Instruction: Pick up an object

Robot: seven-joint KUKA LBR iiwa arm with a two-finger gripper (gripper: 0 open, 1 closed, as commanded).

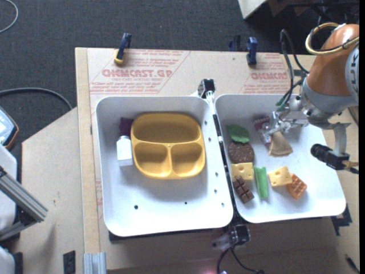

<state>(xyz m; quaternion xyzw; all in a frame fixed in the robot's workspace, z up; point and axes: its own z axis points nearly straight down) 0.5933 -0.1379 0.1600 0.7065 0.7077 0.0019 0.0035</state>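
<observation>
Reaching arm: the grey arm (pixel 333 67) with its orange band comes in over the right edge of the counter (pixel 85 153) and bends down into the right bin (pixel 325 193).
Tool: the tool (pixel 276 129) hangs low in the far half of the right bin; I cannot tell how far open it is or whether it has hold of anything.
Tan wedge: a tan wedge-shaped piece (pixel 280 145) lies directly under the tool, touching or nearly touching it; contact is unclear.
Dark red item: a small dark red piece (pixel 261 123) sits just beside the tool, toward the bins' shared wall.
Right bin, other things: a green leaf (pixel 239 133), a brown round patty (pixel 241 152), a yellow cheese block (pixel 243 170), a chocolate bar piece (pixel 243 189), a green pod (pixel 261 182), a second cheese piece (pixel 279 176) and an orange waffle piece (pixel 296 186), spread from the shared wall toward the near right corner.
Left bin: the left bin (pixel 114 210) holds a yellow divided tray (pixel 168 144) near its middle, with a small white bottle (pixel 124 151) touching the tray's left side and a purple thing (pixel 126 124) at the tray's far left corner.
</observation>
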